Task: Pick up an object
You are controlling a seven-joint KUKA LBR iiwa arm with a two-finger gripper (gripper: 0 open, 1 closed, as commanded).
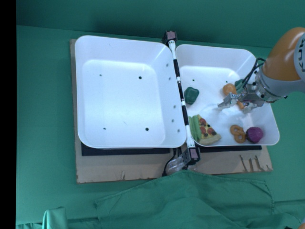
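Right white plastic bin (248,63), left to right: dark green toy pepper (191,95); pizza slice toy (206,130); my gripper (232,101), fingers spread, gripping nothing; orange round toy (229,88) just beside; pretzel (237,133); purple ball (254,134). Risk: closing short, I nudge the orange away.

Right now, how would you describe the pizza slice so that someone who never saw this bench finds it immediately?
Look at the right bin of the two white bins. The pizza slice lies in its near left corner, beside the divider between the bins, with a green pepper farther back. It is the only flat triangular thing, yellow with red spots and a green edge.
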